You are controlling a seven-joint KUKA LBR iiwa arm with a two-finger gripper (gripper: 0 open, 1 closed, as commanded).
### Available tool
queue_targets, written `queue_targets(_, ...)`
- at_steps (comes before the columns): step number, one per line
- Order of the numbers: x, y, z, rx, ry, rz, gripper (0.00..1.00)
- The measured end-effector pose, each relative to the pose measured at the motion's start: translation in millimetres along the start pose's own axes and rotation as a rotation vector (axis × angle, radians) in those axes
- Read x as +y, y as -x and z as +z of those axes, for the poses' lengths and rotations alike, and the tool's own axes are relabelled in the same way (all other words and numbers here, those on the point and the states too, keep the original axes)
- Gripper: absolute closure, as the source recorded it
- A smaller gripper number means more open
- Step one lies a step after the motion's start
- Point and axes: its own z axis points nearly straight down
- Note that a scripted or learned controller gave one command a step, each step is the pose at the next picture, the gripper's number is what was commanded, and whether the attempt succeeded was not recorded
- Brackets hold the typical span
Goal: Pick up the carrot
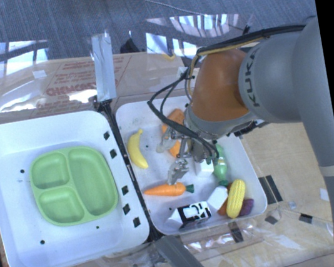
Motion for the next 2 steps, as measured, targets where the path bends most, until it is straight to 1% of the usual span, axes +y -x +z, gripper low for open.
queue_targets(1,1.4,1.2,-10.4,-0.003,0.000,-0.008,1.00)
queue_targets(2,1.7,1.1,-10.1,-0.003,0.000,-0.009,0.00)
